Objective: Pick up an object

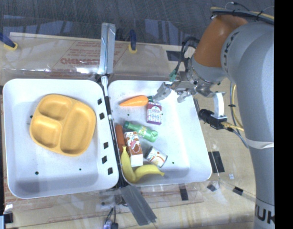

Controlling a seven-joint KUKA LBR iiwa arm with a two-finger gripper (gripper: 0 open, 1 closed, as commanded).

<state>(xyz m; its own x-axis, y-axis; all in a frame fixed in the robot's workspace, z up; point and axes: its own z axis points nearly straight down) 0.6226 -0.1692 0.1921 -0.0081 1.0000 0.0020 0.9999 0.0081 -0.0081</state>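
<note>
Approach step: end effector [174,91], fingers spread and empty, at carrot's [134,100] three o'clock; next, descend and close.

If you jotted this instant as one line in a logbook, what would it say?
pincer: above right bin's far side, holding nothing | nearest: carrot, small carton | left bin: yellow plate

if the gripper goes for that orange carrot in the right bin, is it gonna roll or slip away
Probably. The carrot looks smooth and tapered, so it may swivel or squirt out of a pinch near its narrow end. It lies on bare bin floor, apart from the small carton, so little would stop a roll.
</note>
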